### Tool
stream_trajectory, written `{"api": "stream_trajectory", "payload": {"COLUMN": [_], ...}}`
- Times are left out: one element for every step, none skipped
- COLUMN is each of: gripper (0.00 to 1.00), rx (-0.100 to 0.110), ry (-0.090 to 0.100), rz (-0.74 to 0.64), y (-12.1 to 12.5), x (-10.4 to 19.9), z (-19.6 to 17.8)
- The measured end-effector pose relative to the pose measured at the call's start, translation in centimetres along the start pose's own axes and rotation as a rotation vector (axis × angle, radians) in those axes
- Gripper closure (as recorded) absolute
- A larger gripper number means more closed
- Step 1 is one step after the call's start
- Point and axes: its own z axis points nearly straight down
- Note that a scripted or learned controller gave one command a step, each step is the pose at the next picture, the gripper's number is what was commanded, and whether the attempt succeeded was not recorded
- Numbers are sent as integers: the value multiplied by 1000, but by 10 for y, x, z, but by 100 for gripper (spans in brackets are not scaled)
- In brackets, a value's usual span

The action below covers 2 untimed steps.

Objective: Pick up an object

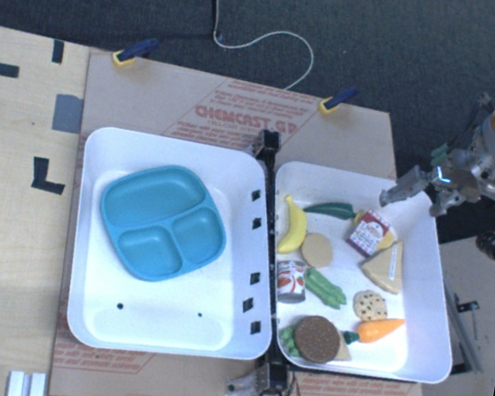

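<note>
Toy foods lie crowded in the right bin (pixel 433 301), none lifted. Pincer (pixel 417 190) hangs released at that bin's upper right rim, grasping nothing. Nearest, just below-left of it: red carton (pixel 367 232) leaning on the cheese wedge (pixel 386 266). Risk: a descent here may strike the rim or clip both pieces. Further down: cookie (pixel 369 305), carrot (pixel 380 329). Further left: banana (pixel 293 226), soup can (pixel 291 281), touching neighbours; double grasp likely. Farthest: blue divided plate (pixel 163 221).

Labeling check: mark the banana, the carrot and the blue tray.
banana (pixel 294 225), camera view, middle of its yellow curve
carrot (pixel 382 329), camera view, orange body
blue tray (pixel 153 207), camera view, floor of its largest compartment
</note>
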Motion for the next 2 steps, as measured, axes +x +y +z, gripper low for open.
{"api": "stream_trajectory", "payload": {"gripper": [0, 0], "rx": [-18, -12], "ry": [-5, 3], "rz": [-1, -13], "y": [-31, -75], "x": [5, 121], "z": [-153, -233]}}
